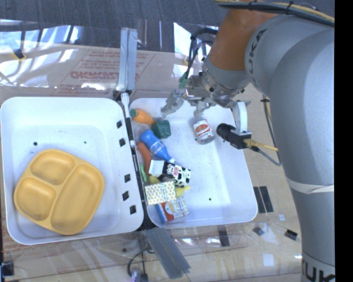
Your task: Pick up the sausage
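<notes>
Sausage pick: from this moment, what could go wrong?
1. The sausage lies half under the blue bottle against the bin wall, so a grasp may catch the bottle instead.
2. The gripper hangs nearer the can, away from the clutter, and could close on nothing.

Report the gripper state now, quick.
Gripper: above the right bin, near a small can; open or shut cannot be told.

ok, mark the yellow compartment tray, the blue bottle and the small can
yellow compartment plastic tray (59, 190): camera view, centre ridge.
blue plastic bottle (154, 145): camera view, mid-body.
small red-and-white can (203, 131): camera view, its side.
</notes>
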Controlling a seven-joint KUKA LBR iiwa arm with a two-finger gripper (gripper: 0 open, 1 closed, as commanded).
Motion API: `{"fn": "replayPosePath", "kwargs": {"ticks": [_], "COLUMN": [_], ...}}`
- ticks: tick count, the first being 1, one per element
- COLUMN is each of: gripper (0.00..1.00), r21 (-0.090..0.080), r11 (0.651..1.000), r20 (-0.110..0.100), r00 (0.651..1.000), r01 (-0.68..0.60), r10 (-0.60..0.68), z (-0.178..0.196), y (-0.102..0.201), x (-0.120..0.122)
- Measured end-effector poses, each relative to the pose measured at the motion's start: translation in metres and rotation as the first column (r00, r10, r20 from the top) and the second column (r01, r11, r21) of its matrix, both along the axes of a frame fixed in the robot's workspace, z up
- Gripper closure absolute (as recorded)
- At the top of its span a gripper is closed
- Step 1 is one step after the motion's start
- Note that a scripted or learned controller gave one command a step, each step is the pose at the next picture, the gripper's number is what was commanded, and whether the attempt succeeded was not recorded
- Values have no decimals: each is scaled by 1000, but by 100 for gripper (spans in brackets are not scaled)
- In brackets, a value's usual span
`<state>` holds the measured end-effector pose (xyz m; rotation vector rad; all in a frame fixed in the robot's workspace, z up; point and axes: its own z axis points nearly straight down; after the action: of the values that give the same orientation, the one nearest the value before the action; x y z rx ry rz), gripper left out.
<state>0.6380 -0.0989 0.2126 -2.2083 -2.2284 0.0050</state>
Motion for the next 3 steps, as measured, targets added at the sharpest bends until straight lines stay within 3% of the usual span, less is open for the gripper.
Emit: {"fn": "replayPosePath", "kwargs": {"ticks": [1, 2, 3], "gripper": [0, 0, 0], "r21": [-3, -2, 2], "r11": [985, 824, 949], "r20": [3, 4, 1], "r00": [985, 824, 949], "r01": [-170, -567, -317], "r10": [170, 567, 317], "z": [-121, -119, -121], "y": [6, 2, -13], "x": [-24, -43, -70]}}
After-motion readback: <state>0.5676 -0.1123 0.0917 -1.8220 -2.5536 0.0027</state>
